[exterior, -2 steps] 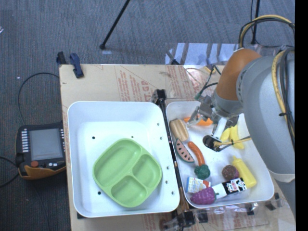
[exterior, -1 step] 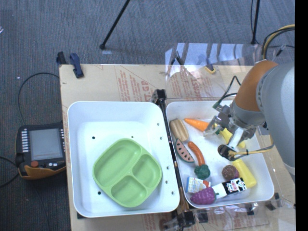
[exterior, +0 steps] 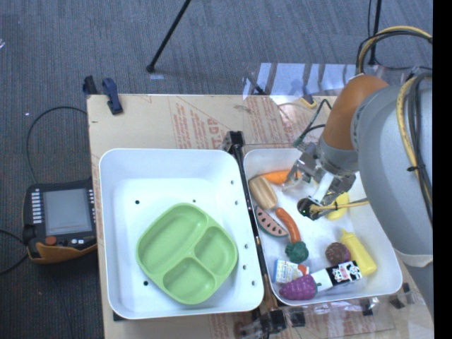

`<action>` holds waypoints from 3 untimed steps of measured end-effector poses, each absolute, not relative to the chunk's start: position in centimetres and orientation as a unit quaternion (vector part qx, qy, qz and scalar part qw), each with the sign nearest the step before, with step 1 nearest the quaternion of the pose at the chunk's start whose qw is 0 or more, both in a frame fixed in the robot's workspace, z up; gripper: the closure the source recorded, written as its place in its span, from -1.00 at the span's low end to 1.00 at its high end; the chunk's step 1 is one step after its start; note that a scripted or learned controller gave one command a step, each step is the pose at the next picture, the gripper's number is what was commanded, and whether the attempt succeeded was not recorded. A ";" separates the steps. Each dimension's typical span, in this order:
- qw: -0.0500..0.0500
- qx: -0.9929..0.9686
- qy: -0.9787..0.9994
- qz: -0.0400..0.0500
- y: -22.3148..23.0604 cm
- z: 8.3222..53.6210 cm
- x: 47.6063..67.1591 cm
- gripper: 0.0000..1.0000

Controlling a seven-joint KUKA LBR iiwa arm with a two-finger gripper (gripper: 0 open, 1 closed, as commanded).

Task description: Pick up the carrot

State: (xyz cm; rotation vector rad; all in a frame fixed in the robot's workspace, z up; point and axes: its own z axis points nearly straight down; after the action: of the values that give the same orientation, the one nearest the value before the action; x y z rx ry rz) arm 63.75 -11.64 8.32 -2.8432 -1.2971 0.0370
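My claw (exterior: pixel 316 180) hangs low over the far part of the right bin (exterior: pixel 385 221); from above I cannot tell whether it is apart or together, and I see nothing held in it.

The carrot (exterior: pixel 278 176) lies just beside my claw, on the side toward the view's left, close to the bin's far wall; it is the nearest thing to me on that side. Its long axis runs roughly across the view, almost in line with the way from it to my claw; one end points at me, and I cannot tell whether that end touches me.

A little nearer the camera than the carrot, and still left of my claw, lies a bun (exterior: pixel 262 191); beyond that come a melon slice (exterior: pixel 270 222) and a sausage (exterior: pixel 288 222); these sit near the carrot but apart from it.

I judge the grasp not yet made; the coming move turns on a short sideways shift toward the carrot, with my claw turned to close across its narrow width and not along its length; the bun is close enough that a sloppy descent might nudge it.
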 end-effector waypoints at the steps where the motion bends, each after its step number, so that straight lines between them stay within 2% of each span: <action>1: 0.005 -0.949 -0.316 0.005 -8.1 8.6 63.5 -1.00; 2: 0.003 -0.986 -0.164 0.003 -9.5 8.7 63.4 -1.00; 3: 0.004 -0.987 -0.160 0.005 -13.4 8.6 58.0 -1.00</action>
State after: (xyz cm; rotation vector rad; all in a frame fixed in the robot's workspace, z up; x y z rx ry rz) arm 58.04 -13.36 8.62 -3.0928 -0.5027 0.0154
